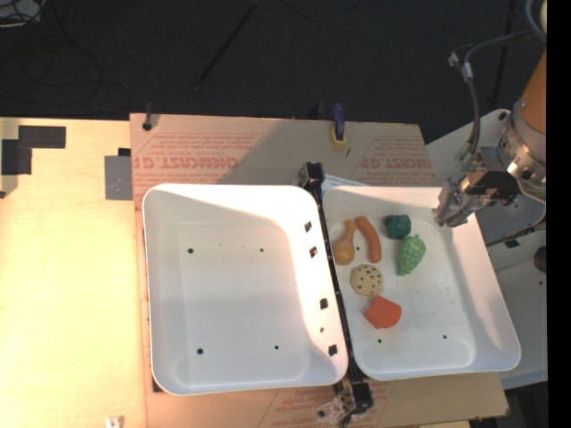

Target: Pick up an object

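Red block [382, 312] sits lowest in the right bin [482, 350]. Up at the far right edge, the gripper [451, 210] hangs with nothing in it. Closest to it are a dark green lump [397, 226], a green berry [410, 255], a sausage [368, 238], and a cookie [366, 280].

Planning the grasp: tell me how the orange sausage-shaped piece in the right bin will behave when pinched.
The orange sausage-shaped piece looks rounded and smooth, so it may roll or slip sideways between fingers. It lies touching the tan pear-shaped piece, which would probably get nudged. It looks like toy food, likely light.
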`<state>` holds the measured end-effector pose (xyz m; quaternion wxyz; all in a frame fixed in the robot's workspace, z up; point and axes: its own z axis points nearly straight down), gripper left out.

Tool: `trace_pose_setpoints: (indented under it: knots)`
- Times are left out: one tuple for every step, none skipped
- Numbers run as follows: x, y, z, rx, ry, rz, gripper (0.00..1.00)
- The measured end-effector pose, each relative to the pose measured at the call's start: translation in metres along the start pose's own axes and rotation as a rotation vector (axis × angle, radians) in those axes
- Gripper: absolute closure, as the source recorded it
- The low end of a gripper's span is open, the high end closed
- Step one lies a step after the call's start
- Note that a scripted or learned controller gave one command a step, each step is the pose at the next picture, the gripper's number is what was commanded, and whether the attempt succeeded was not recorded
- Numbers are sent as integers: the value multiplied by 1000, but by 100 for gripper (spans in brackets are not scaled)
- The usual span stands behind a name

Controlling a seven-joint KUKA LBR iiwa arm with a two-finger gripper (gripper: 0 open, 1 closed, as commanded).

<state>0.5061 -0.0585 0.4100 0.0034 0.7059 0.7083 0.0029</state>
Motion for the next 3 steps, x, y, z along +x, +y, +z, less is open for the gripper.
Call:
trace_pose_setpoints:
  knots:
    - [-26,3,175,29,2,6,100]
    - [20,32,61,-1,2,-3,100]
    - [-29,-36,151,24,1,10,100]
